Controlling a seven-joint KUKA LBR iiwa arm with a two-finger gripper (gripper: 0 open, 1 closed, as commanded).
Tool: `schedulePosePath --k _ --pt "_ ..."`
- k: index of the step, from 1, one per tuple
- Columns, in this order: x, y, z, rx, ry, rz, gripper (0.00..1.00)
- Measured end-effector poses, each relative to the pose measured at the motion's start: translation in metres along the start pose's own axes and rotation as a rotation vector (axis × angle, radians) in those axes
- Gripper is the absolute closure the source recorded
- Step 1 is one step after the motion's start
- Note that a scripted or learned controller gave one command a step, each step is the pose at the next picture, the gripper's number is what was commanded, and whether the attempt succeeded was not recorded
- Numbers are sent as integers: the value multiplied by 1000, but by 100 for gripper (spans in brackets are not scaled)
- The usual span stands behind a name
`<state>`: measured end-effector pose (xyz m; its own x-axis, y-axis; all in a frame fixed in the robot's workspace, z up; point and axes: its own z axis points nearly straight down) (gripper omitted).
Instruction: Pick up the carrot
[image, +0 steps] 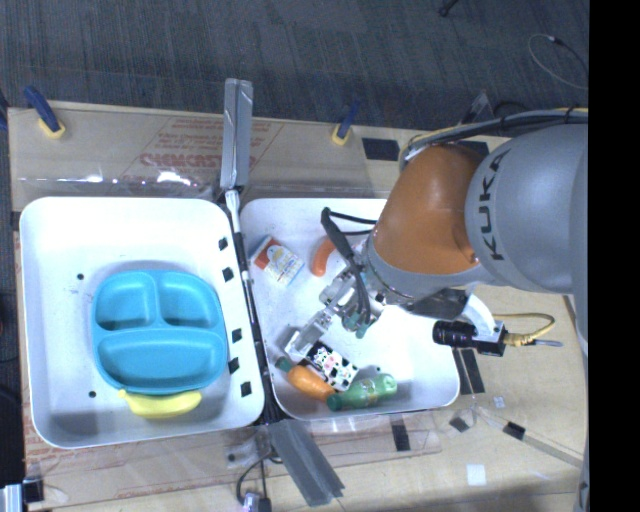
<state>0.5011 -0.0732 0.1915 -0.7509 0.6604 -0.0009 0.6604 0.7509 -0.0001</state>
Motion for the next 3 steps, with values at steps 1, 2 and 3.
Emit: schedulePosePath --k 1,2,3 --pt "36 5 0 0 3 -435 0" --pt "6 -31 100 0 2 -536 0" --pt "6 -29 90 -2 1 -540 100"
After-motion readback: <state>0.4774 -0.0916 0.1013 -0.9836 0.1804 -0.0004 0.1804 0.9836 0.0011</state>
